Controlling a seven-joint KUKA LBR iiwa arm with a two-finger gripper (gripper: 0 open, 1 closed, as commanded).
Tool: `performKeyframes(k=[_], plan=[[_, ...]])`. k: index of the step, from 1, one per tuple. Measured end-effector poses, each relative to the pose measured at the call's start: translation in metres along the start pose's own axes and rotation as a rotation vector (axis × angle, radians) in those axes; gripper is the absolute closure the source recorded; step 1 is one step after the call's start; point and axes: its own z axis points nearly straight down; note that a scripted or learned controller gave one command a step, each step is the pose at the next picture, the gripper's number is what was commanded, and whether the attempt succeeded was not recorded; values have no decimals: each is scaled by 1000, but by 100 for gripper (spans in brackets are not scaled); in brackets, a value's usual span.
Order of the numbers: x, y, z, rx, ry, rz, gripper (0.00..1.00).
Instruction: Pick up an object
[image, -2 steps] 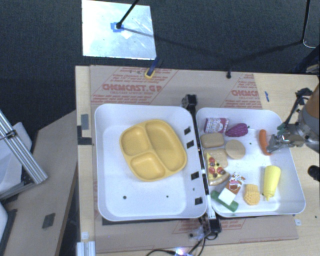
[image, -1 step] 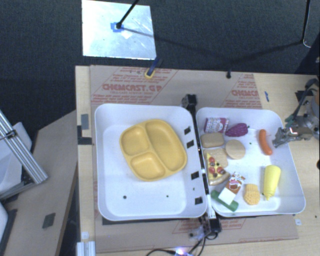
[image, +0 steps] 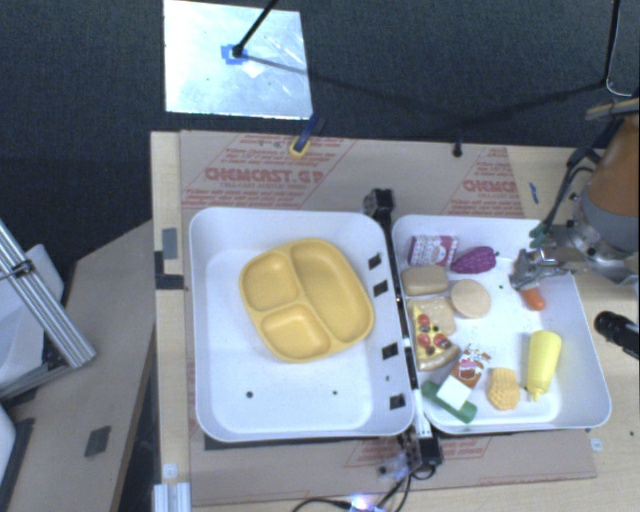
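Gripper (image: 531, 270) over small orange carrot (image: 535, 298)

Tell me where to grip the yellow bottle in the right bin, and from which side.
Grip the yellow bottle across its wider upper body, coming from straight above. It lies flat, roughly lengthwise up and down the view, with bare floor on both long sides for the fingers.

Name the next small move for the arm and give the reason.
Probably lower the pincer straight down onto the small orange piece just beneath it. It hangs at the right bin's far right side, directly above that piece, and nothing is visibly between its fingers.
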Motion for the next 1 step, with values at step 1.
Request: performKeyframes(k=[1], plan=[[50, 23, -4, -1, -1, 1, 100]])
